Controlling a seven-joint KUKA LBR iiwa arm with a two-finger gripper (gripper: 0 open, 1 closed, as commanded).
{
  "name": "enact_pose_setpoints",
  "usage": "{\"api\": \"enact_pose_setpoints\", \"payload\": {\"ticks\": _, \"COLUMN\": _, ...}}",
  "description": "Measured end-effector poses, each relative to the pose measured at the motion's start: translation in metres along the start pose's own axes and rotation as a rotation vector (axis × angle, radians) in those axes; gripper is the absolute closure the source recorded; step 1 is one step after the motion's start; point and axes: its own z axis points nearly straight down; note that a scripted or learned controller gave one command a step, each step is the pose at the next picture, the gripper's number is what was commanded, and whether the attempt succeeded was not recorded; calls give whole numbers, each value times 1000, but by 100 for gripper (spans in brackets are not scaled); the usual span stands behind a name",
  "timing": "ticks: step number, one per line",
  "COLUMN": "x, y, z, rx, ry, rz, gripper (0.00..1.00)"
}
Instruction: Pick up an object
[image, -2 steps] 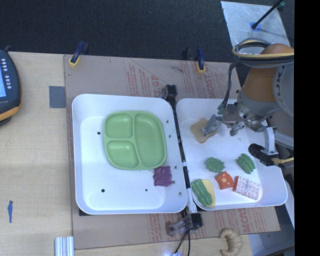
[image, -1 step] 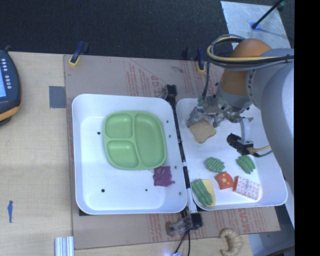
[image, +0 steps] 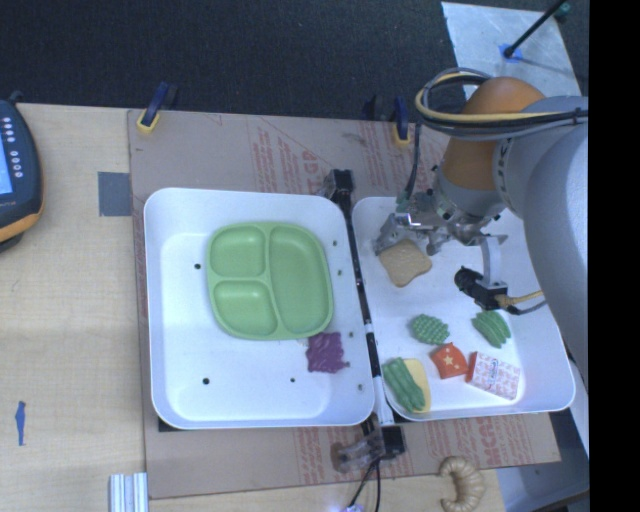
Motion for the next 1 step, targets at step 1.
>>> {"api": "enact_pose_setpoints", "payload": {"ticks": 1, "x": -1, "y": 0, "z": -11, "rx": 1, "ry": -1, "rz": -2, "gripper": 100}}
